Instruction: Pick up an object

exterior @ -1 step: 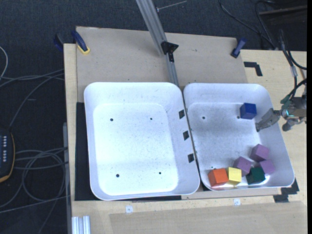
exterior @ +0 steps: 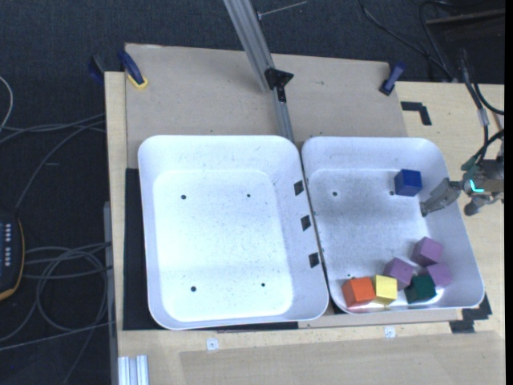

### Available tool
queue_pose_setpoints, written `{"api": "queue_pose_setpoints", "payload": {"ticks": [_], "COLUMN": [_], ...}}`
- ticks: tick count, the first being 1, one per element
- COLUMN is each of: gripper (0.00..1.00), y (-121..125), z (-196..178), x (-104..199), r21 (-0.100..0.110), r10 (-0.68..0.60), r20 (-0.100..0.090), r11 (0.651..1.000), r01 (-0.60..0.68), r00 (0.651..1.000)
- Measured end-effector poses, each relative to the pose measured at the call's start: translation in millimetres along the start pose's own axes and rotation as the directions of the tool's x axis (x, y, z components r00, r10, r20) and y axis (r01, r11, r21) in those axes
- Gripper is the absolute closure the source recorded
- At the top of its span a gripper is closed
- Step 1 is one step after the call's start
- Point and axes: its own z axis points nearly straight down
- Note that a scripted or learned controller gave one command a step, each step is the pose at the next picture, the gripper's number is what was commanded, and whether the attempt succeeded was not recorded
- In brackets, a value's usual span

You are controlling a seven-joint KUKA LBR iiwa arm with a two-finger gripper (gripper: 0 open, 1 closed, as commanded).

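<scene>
The right bin (exterior: 353,155) holds several small blocks. A blue cube (exterior: 408,182) sits alone near its far right side. Clustered in the near right corner are an orange block (exterior: 360,290), a yellow block (exterior: 386,287), a green block (exterior: 419,289) and three purple blocks (exterior: 427,251). My gripper (exterior: 458,200) hangs over the bin's right rim, just right of and slightly nearer than the blue cube. It is open, its fingers spread with nothing between them.
The left bin (exterior: 216,231) lies beside the right one, with black clips along the shared rim (exterior: 306,221). A slanted metal pole (exterior: 256,46) rises from behind the bins. Blue clamps (exterior: 133,69) hold the board's far corners.
</scene>
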Motion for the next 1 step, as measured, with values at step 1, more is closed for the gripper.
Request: {"api": "queue_pose_setpoints", "payload": {"ticks": [1], "gripper": [0.00], "y": [0.2], "z": [50.9], "x": [11.0], "r21": [0.006], "r10": [0.000], "r20": [-0.002], "r11": [1.000], "r01": [0.000], "r00": [1.000]}}
